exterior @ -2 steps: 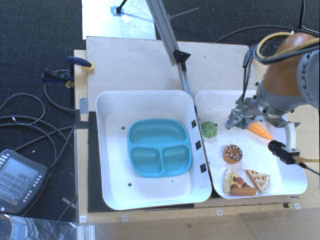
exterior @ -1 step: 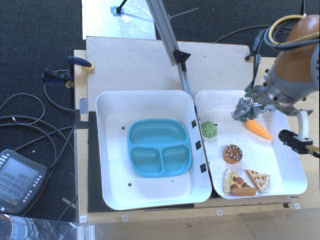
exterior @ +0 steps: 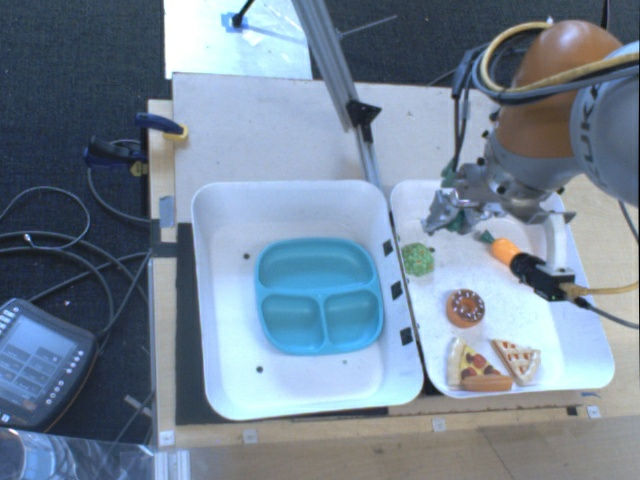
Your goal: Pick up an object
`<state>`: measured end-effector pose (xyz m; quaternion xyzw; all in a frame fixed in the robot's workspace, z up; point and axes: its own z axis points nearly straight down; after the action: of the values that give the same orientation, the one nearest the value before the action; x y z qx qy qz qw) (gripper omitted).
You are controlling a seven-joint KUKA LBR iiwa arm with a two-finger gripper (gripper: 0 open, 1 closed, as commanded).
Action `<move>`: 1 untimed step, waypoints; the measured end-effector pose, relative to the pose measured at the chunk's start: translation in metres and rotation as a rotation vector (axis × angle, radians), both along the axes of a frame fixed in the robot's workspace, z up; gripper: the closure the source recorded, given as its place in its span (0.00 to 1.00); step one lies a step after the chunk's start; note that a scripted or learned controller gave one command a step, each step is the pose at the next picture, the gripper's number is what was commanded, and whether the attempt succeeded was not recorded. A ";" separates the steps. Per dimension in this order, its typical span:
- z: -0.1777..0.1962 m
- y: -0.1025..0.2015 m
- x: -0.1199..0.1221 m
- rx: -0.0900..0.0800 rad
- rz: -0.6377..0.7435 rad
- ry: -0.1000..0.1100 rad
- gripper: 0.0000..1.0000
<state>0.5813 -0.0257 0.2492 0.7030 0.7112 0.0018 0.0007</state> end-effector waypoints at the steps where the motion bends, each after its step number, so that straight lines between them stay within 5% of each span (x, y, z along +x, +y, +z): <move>1: 0.001 0.061 0.016 0.001 0.001 0.001 1.00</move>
<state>0.5977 0.0354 0.2501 0.7026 0.7116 0.0020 0.0001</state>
